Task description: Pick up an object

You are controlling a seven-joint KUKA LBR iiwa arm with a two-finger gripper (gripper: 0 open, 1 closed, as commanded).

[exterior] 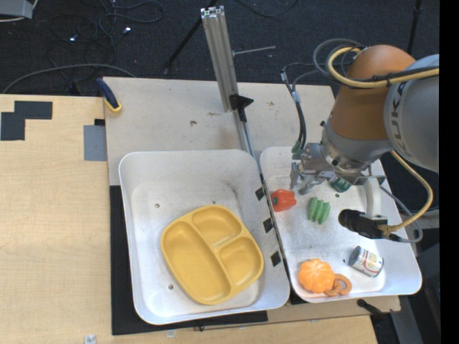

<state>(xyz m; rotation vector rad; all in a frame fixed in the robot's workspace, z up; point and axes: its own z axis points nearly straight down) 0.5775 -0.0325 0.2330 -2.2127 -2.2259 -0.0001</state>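
Four items (pixel 283 200) (pixel 318 211) (pixel 316 275) (pixel 366 261) ring gripper (pixel 307 180) in right bin (pixel 401 282)

The grey arm (pixel 401 113) reaches in from the right, wrist bent down, orange band uppermost.

A robotics lab: loose cables (pixel 122 9) and aluminium post (pixel 221 59).

Left of the right bin (pixel 401 282): left bin (pixel 136 185) holding a divided plate (pixel 211 253). Inside the right bin: tomato (pixel 283 200) at left wall, pepper (pixel 318 211) beside, can (pixel 366 261) right, pumpkin (pixel 316 275) at front.
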